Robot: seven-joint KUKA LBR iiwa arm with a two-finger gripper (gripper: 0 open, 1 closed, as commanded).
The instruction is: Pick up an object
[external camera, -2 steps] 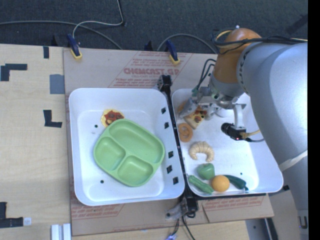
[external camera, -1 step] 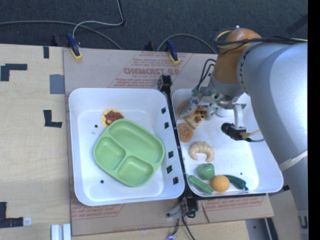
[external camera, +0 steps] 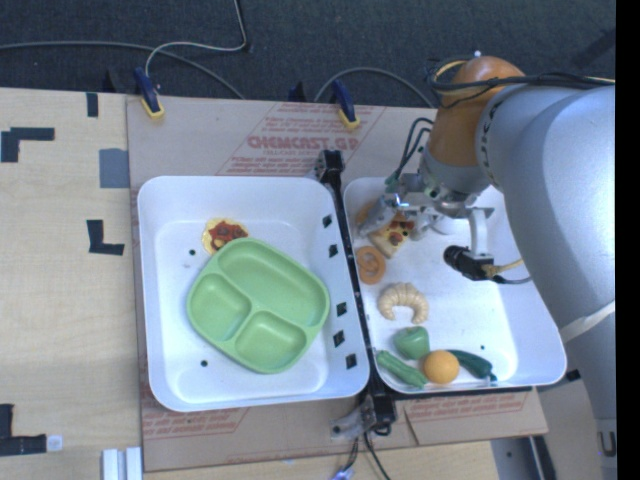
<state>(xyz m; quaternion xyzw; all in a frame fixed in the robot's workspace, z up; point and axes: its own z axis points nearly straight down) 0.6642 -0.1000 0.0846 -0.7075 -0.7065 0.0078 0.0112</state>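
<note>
A: We see the gripper (external camera: 400,206) low over the far-left corner of the right bin (external camera: 520,353), just above a pizza slice (external camera: 393,233).

B: Are the jaws set wide or narrow?

A: We cannot tell; the wrist hides them. We judge the step to be the approach, with nothing yet lifted.

B: What lies nearby?

A: A small pretzel (external camera: 371,265) just beside the slice, a croissant (external camera: 403,301) nearer us, and an orange (external camera: 440,367) at the near rim. In the left bin (external camera: 160,208), a green divided plate (external camera: 258,305).

B: And next?

A: We would need a firm closure on the slice, then a vertical lift.
</note>
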